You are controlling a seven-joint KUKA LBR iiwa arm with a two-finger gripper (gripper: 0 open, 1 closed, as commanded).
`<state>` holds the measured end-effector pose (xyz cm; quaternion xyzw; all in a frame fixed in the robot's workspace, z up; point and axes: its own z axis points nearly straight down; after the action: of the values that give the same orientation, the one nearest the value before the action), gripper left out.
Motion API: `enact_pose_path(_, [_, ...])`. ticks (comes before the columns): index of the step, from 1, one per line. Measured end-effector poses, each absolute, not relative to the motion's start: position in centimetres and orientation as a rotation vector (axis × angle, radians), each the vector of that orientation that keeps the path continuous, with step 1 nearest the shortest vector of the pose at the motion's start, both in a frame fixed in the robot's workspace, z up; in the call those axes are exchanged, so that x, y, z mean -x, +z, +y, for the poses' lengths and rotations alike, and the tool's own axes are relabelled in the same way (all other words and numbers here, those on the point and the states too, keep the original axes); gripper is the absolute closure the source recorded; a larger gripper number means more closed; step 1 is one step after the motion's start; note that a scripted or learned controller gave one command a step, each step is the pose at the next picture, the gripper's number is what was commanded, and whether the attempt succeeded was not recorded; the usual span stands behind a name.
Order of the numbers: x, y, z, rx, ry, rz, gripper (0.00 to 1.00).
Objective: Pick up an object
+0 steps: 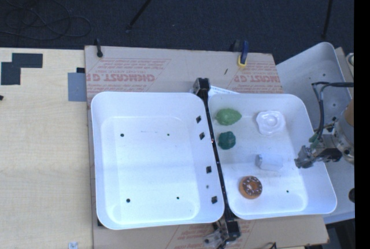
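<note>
Reaching in low, the tool [304, 162] hangs at the right bin's [315, 196] rim, finger state unclear.

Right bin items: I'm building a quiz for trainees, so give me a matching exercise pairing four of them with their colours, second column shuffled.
Things:
1. doughnut
2. crumpled lump
3. leafy piece
4. small block

Colours:
A. light green
B. grey
C. brown with sprinkles
D. white

Pairs: 1-C, 2-D, 3-A, 4-B

All four lie in the right bin.
</note>
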<state>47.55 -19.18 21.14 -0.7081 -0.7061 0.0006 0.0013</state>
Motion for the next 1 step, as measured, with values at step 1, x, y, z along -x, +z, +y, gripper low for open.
enact_pose_path(1, [-47.56,22.08,-19.24,2.225,0.002,-2.213,1.00])
